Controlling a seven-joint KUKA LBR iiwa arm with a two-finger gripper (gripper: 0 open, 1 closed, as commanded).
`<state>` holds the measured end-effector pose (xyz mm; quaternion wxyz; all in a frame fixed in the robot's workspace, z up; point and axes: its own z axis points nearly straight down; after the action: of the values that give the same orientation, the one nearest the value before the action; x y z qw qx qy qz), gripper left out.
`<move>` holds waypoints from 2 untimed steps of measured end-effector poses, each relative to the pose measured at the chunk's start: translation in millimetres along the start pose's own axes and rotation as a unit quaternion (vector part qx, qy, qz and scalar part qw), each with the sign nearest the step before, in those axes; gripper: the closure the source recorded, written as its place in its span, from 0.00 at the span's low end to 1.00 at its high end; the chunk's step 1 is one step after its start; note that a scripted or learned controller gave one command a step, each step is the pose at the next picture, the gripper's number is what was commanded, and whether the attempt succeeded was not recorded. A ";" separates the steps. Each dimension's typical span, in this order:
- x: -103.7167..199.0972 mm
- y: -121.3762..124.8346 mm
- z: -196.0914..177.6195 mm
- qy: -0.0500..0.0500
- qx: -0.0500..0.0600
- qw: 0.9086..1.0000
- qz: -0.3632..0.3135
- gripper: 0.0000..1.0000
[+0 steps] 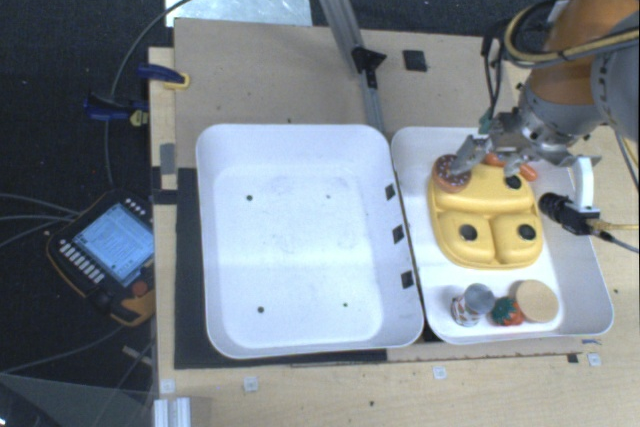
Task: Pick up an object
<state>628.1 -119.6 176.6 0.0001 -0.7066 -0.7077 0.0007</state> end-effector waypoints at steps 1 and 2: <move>7.0 -0.6 44.3 0.001 0.001 1.000 -0.001 0.00; 8.8 6.2 64.2 0.000 -0.011 1.000 -0.002 0.00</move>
<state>634.2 -110.9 112.5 -0.0077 -0.7054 -0.7088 -0.0071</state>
